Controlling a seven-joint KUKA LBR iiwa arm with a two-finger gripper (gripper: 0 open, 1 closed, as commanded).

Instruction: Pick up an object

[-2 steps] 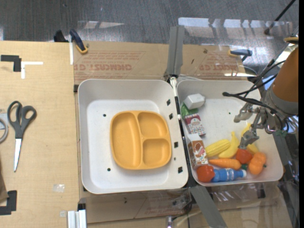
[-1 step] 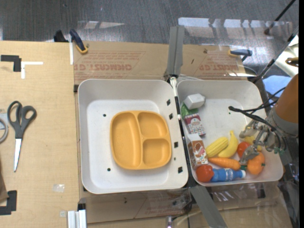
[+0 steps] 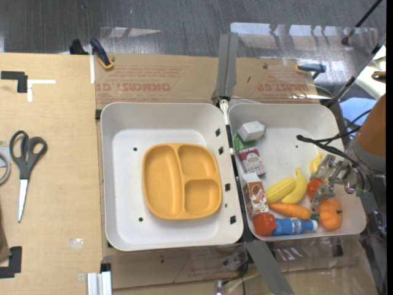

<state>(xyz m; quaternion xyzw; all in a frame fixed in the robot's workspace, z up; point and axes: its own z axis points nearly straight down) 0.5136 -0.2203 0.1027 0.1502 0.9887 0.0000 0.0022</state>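
Observation:
The right bin [image 3: 288, 112] holds several toy foods and small packages. Along its left side lie a grey-white block [image 3: 252, 129], a red and white carton [image 3: 252, 162] and a brown carton [image 3: 254, 193]. Corn [image 3: 279, 189], a banana [image 3: 298, 185], a carrot [image 3: 292, 211], a tomato [image 3: 264, 224], a blue bottle [image 3: 296, 227] and an orange pumpkin [image 3: 331, 214] crowd the near right corner. My gripper [image 3: 323, 180] reaches in from the right and hangs low over that corner. It is just above the pumpkin, with a small red piece [image 3: 314, 188] at its tip.
The left bin [image 3: 116, 165] carries a yellow divided plate [image 3: 182, 180]. Scissors [image 3: 24, 161] lie on the wooden bench at far left. Black cables [image 3: 319, 141] trail across the right bin's far right side. Cardboard lies behind both bins.

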